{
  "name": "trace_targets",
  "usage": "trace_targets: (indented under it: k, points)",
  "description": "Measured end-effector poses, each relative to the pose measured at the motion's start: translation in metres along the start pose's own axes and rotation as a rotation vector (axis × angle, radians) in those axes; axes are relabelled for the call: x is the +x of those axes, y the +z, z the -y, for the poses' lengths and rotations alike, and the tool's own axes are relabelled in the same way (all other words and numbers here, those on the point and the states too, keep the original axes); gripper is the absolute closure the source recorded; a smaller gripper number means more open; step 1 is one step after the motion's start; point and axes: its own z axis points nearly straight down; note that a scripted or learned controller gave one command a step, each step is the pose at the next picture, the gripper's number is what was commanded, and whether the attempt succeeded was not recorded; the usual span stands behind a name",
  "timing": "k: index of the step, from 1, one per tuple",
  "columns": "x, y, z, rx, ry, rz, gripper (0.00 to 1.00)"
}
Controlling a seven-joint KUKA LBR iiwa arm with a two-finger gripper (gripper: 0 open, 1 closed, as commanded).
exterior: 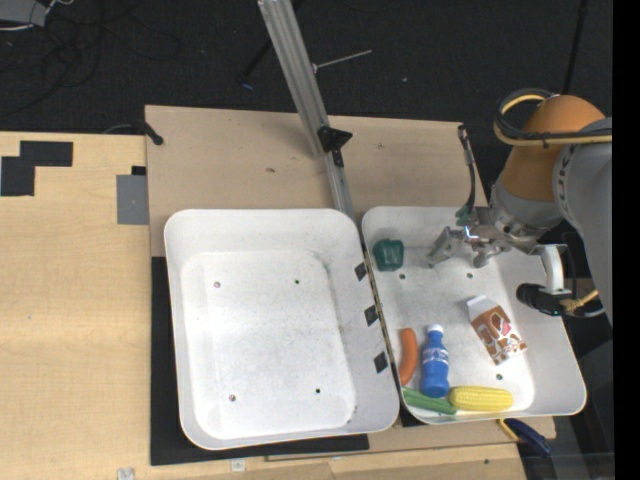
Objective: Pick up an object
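Camera view looks down on my two white bins, side by side. The left bin point(265, 328) has a bare floor. The right bin point(555, 388) holds five things, one of each.

There is one green pepper point(388, 255), small and dark green, near the far left corner of the right bin. There is one carrot point(408, 355), orange and thin, lying by the left wall. Just beside it is one blue bottle point(434, 361) with a white cap. One yellow corn point(481, 399) lies at the near edge, and a green bit, which I can't name, pokes out by its left end under the bottle. One little carton point(496, 330), brown and white, lies flat more to the right, apart from the rest.

My pincer point(462, 245) hangs over the far part of the right bin, right of the pepper. Its grey fingers spread wide, and nothing is between them. It touches none of the things.
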Motion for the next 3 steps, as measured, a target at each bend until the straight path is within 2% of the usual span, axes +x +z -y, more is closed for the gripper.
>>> trace_targets:
  k: [1,2,3]
  points:
    - [0.001,0.002,0.000,-0.006,-0.001,0.001,0.00]
    - [0.001,-0.009,0.000,-0.006,-0.003,0.002,1.00]
    - [-0.006,-0.056,0.001,-0.012,0.007,0.003,1.00]
